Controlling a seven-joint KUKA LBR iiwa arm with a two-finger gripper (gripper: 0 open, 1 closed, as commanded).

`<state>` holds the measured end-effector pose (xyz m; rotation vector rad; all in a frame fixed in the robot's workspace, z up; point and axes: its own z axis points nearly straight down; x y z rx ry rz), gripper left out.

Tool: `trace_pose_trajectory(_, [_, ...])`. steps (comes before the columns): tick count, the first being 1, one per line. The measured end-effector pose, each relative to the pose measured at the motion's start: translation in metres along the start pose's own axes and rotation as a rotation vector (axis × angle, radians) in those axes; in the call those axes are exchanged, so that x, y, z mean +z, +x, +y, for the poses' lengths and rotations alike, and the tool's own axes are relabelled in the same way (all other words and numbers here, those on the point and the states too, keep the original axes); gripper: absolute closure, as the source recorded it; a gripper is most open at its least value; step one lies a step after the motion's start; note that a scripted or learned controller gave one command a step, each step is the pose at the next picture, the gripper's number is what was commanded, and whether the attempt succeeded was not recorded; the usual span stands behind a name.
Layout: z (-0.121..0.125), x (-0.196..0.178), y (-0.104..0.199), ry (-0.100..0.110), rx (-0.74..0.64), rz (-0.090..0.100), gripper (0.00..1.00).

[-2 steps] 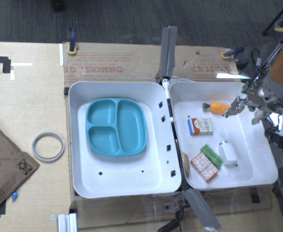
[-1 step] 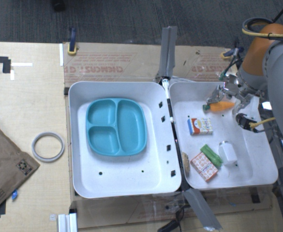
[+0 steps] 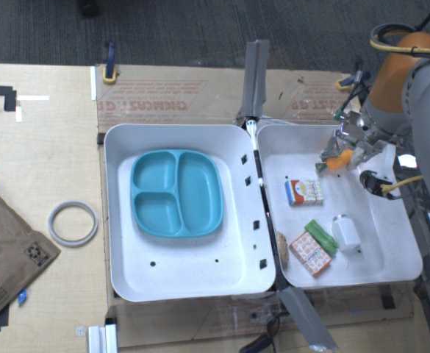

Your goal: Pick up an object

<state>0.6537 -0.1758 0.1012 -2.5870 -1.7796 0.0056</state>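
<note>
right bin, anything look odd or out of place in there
Nothing looks spilled or damaged. In the right bin, the small packets lie loose at different angles. The gripper has a small orange object at its tip.

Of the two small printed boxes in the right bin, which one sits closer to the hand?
The white box with the red and blue print, mid-bin, is closer to the hand. The red patterned box lies at the bin's front, beside the green item.

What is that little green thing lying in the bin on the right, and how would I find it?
Start at the right-hand shallow white bin, the one without the blue divided plate. Near its front edge lies a small green oblong block, tilted diagonally. It sits between a red-patterned flat packet and a white rounded object, and is the sole green item there.
</note>
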Motion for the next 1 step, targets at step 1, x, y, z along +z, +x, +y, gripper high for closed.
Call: trace_pose_trajectory(1, [-0.0164,-0.0837,0.0564,-0.004,-0.237,-0.001,1.00])
